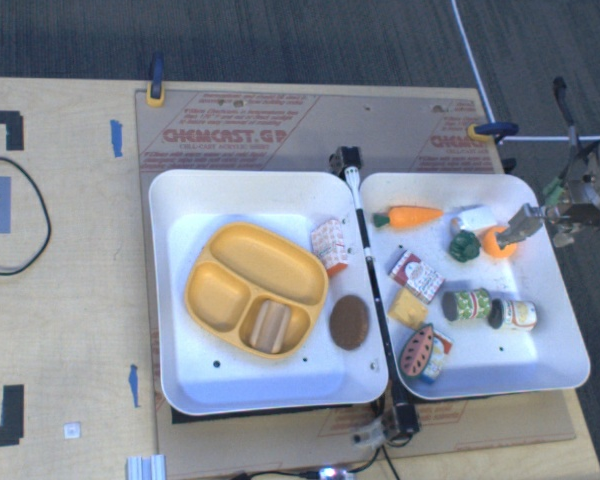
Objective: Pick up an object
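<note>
My gripper reaches in over the right bin's far right side, just above a small orange piece. A dark green item lies right beside that piece, and a carrot lies at the bin's back left. Further forward are a red-and-white packet, a yellow block and a small bottle on its side. A watermelon slice rests at the front left corner. Nothing shows held in the gripper.
The left bin holds a yellow divided tray with a tan item in its front compartment. A red-and-white packet and a brown disc lie beside the tray. A black divider separates the bins.
</note>
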Tool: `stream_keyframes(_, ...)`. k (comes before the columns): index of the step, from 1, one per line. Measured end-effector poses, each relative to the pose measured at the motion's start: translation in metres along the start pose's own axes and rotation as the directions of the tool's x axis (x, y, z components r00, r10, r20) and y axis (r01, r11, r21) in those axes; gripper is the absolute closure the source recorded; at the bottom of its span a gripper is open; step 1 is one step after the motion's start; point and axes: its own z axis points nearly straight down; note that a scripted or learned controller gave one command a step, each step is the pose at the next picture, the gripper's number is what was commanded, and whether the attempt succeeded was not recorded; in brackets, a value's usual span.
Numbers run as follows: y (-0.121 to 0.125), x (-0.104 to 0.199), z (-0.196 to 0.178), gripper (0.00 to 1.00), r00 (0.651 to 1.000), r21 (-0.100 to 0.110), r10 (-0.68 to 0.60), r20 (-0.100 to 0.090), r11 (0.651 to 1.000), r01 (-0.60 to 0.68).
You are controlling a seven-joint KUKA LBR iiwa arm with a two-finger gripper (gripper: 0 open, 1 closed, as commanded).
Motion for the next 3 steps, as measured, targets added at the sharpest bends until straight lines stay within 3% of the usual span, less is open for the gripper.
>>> stream_keyframes(1, 0.04, 0.006, 0.14, 0.0, 1.0, -0.001, -0.001, 0.0, 1.0, 0.001)
stream_keyframes(2, 0.041, 0.006, 0.129, 1.0, 1.0, -0.003, -0.001, 0.001, 1.0, 0.001)
stream_keyframes(3, 0.037, 0.075, 0.044, 1.0, 1.0, -0.001, -0.001, -0.001, 1.0, 0.001)
